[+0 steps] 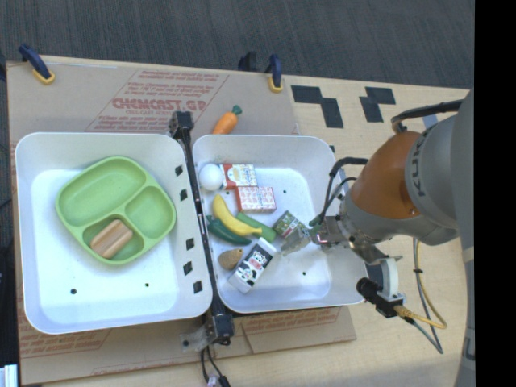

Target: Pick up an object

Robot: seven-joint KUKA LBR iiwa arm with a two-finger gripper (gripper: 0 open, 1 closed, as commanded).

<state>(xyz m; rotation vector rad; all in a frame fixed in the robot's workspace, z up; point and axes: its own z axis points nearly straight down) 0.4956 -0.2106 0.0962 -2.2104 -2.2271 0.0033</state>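
Observation:
My gripper (306, 236) is low in the right bin (310, 289), at its right middle, touching or just beside a small green packet (287, 224). The arm's orange wrist (385, 189) hangs over the bin's right rim. Left of the packet lie a yellow banana (229, 218) and a dark green vegetable (228, 231). A black-and-white milk carton (251, 266) and a brown lump (231, 258) lie nearer the front. Further back are a white egg (210, 176) and two red-and-white boxes (240, 174) (256, 199).
The left bin (48, 297) holds a green divided plate (117, 206) with a hot dog (110, 238) in one compartment. A toy carrot (226, 122) lies on the cardboard behind the bins. A black divider (193, 216) runs between the bins.

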